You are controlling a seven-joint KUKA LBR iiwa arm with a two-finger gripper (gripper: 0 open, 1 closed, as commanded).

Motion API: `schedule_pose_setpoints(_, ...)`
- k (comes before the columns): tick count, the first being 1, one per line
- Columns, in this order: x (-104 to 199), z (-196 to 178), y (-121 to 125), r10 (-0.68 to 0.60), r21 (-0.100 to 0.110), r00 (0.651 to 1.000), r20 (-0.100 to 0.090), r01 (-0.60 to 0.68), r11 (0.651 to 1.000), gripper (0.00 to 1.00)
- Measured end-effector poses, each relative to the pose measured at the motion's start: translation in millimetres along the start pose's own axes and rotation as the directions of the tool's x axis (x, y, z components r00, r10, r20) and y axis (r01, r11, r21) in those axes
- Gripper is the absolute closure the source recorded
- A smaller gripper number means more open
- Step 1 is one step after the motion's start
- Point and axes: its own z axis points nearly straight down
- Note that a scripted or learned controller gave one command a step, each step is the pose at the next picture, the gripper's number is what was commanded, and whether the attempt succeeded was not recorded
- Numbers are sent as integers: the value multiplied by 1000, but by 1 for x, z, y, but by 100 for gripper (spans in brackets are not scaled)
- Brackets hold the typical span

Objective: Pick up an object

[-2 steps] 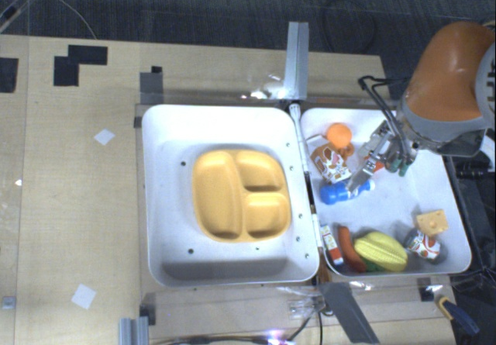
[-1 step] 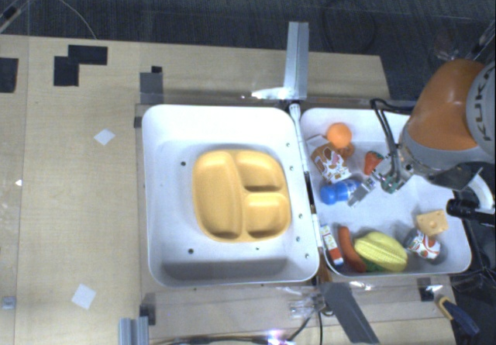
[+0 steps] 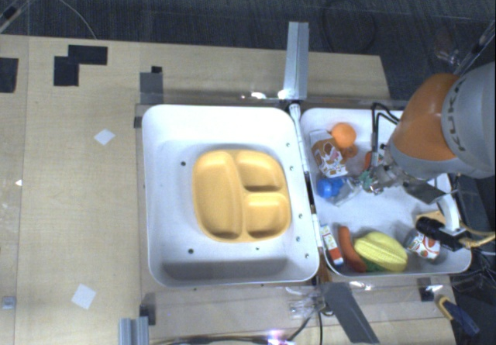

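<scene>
From above, we see the arm (image 3: 457, 122) reaching in from the right over the right bin (image 3: 391, 269). Its gripper (image 3: 372, 179) sits low near the bin's middle, just right of a blue object (image 3: 329, 188); we cannot tell how it is set. Near it lie an orange ball (image 3: 343, 135), a brown-and-white pack (image 3: 328, 156), a yellow fruit (image 3: 381, 250) and a red sausage (image 3: 350, 250). The left bin (image 3: 167, 204) bears a yellow tray (image 3: 240, 194).

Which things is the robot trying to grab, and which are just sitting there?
For the job:
gripper
orange ball
blue ball
yellow corn toy
small can

Just lying about:
yellow divided tray
left bin
</scene>
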Motion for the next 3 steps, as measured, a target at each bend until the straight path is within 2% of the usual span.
schedule_pose_setpoints(1,-4,-13,2,-5,-8,1000,12,5,1000,100)
schedule_pose_setpoints(2,-58,-48,-21,-189,3,982,1,189,982,100)
schedule_pose_setpoints(3,-56,-47,-20,-191,3,982,-1,191,982,0)
